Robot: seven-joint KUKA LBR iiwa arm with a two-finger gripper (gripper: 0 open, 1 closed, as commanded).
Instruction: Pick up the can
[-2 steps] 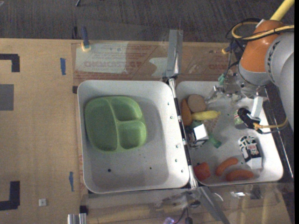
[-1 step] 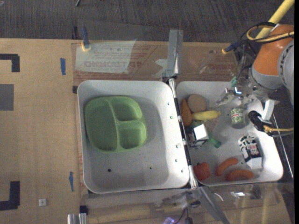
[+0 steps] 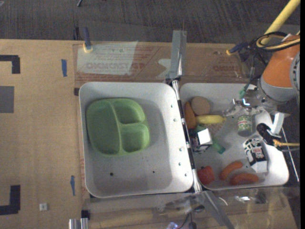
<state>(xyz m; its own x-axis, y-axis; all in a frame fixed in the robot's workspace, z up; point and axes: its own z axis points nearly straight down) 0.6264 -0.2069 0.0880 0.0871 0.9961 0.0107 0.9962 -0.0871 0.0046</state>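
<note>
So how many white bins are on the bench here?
2: the left bin holds a green plate; the right bin holds the can and food items.

Print on the taped sheet (image 3: 110, 61) is too blurred to read.

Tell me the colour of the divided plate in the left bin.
Green: the divided plate shows plainly in the camera view, lying in the left bin.

Two bins sit side by side on the desk (image 3: 38, 142). The left bin (image 3: 157, 175) holds a divided plate (image 3: 116, 126) toward its left. In the right bin (image 3: 281, 171), the can (image 3: 244, 123) stands right of a banana (image 3: 209, 119), directly below the pincer (image 3: 244, 103).
</note>
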